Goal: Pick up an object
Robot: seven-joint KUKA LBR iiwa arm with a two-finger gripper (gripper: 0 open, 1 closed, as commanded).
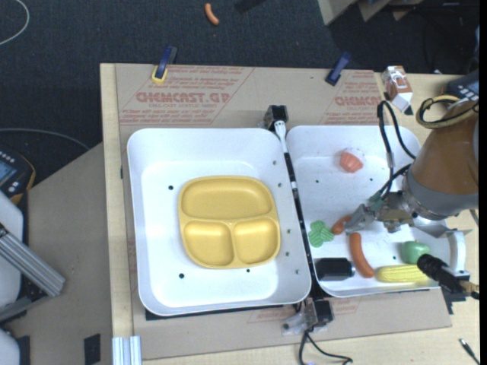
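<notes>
Down at the right bin's (304, 139) near edge: a black block (333, 268) by the near-left corner, a corn cob (402, 274) lying along the rim toward the near-right corner, touching the tip of an orange sausage (360, 255) that slants up from between them. A green piece (415, 249) just behind the corn. Further in, against the left wall, a green broccoli-like toy (320, 233). Just beside it, gripper (358, 219) low over the bin floor, over a small orange-red piece (341, 223); open or closed, cannot tell, and nothing visibly held. Toward the far edge, a pink lump (350, 161) lying alone. Over in the left bin (144, 204), a yellow divided tray (228, 220) sitting mid-floor.
</notes>
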